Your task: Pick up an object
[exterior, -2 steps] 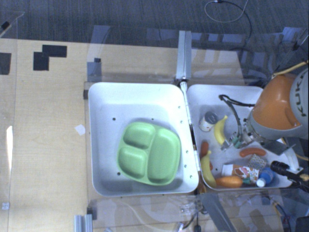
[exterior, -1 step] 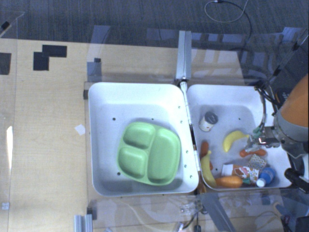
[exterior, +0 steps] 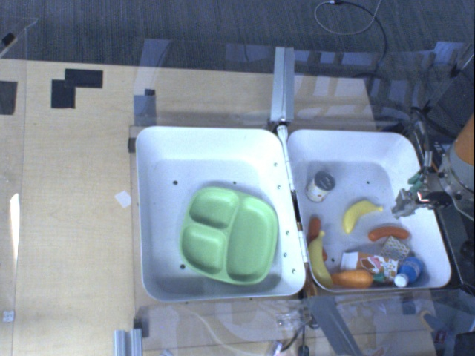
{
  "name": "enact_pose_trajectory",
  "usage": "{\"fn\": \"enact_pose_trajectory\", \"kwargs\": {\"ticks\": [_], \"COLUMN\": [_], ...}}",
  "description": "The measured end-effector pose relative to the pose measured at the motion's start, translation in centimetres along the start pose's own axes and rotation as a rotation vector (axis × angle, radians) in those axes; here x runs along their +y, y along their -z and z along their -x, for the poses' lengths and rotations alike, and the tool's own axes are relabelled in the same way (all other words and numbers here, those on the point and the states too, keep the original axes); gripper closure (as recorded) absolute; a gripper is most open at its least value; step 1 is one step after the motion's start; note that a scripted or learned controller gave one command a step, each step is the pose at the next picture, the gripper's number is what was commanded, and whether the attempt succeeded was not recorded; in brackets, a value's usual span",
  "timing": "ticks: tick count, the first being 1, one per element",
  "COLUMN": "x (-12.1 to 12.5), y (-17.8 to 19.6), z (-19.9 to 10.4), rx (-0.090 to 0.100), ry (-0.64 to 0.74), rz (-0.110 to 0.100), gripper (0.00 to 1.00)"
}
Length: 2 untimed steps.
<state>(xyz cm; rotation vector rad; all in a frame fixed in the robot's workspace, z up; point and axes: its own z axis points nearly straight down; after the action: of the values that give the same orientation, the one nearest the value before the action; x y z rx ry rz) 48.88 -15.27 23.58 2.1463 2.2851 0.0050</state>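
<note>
The right bin [exterior: 349, 148] holds several objects. A small round can [exterior: 320, 185] stands near its left wall. A yellow banana [exterior: 360, 213] lies in the middle and a red sausage [exterior: 389, 233] lies to its right. Along the front are a second banana [exterior: 318, 262], an orange carrot [exterior: 351, 278], a printed packet [exterior: 377, 263] and a blue bottle with a white cap [exterior: 410, 271]. My gripper [exterior: 408, 201] hangs over the bin's right side, just above the sausage and right of the first banana. Nothing shows held in it.
The left bin [exterior: 163, 162] holds a green divided plate [exterior: 230, 234]. A metal divider post [exterior: 281, 87] stands between the bins at the back. A cable [exterior: 349, 13] loops on the dark floor behind. The wooden bench [exterior: 67, 199] stretches out to the left.
</note>
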Motion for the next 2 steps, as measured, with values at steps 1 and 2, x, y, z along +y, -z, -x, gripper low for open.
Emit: {"fn": "enact_pose_trajectory", "kwargs": {"ticks": [1,2], "x": [-0.3,-0.1], "y": [5.4,6.5], "z": [5.3,5.3], "rx": [-0.002,-0.006], "ry": [0.288,0.295], "rz": [0.001,0.007], "gripper": [1.00,1.00]}}
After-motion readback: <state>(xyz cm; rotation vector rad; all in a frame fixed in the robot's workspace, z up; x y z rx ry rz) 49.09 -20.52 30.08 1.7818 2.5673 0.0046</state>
